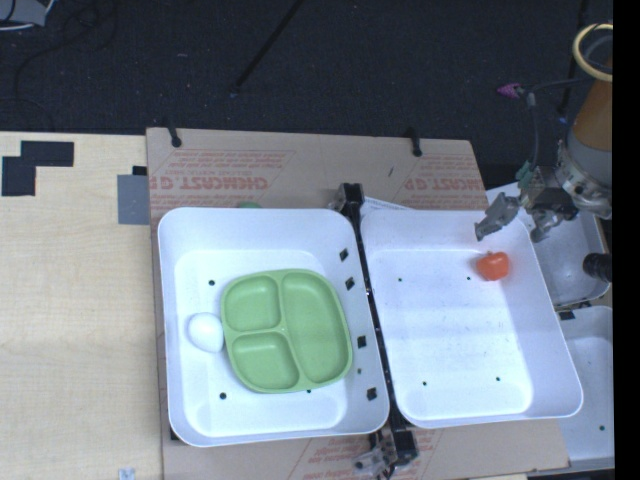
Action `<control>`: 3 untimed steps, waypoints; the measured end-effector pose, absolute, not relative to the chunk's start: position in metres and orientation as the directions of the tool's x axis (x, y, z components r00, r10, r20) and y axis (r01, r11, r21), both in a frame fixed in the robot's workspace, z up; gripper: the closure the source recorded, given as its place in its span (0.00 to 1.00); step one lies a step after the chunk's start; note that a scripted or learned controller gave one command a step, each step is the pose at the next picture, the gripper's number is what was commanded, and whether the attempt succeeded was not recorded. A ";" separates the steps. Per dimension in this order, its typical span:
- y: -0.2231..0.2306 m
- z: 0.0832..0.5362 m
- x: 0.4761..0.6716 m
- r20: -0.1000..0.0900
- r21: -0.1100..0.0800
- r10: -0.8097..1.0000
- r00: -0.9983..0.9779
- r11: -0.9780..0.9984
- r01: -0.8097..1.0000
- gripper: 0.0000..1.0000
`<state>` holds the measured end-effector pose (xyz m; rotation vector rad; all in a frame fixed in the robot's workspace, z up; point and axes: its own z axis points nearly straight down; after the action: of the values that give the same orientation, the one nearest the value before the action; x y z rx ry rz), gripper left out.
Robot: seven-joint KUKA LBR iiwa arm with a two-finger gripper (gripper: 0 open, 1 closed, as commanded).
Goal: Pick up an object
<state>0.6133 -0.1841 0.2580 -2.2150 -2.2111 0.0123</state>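
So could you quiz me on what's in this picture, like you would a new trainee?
1. True or false: the green divided plate lies in the same bin as the small orange-red object.
2. What lies against the plate's left edge?
A. a white egg-shaped object
B. a blue cup
C. a metal spoon
3. Fill in: the end effector is above the ____ rim of the right bin.

Key:
1. False. The plate is in the left bin; the orange-red object is in the right bin.
2. A
3. Far. It is beyond the orange-red object, with nothing between its fingers.
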 end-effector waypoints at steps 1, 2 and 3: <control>-0.184 0.266 0.615 0.001 -0.002 1.000 0.000 0.000 1.000 0.00; -0.189 0.206 0.621 0.001 -0.008 1.000 0.000 0.000 1.000 0.00; -0.193 0.155 0.611 0.002 -0.007 1.000 0.000 0.000 1.000 0.00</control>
<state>0.6113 -0.1927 0.1553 -2.2173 -2.2168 0.0061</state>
